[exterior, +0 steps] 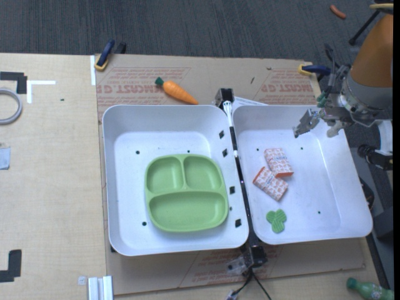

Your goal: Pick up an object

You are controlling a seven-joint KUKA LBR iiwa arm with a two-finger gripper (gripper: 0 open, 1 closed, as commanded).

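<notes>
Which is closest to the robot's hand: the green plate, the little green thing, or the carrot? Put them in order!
From the hand:
1. Small flat green piece, right bin, front.
2. Orange toy carrot, on the cardboard behind the left bin.
3. Green divided plastic plate, left bin.
The last two are nearly tied.

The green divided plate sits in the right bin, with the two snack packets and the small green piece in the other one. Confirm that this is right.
Not quite. The camera view shows the green divided plate in the left bin, not the right. The two snack packets and the small green piece lie in the right bin.
</notes>
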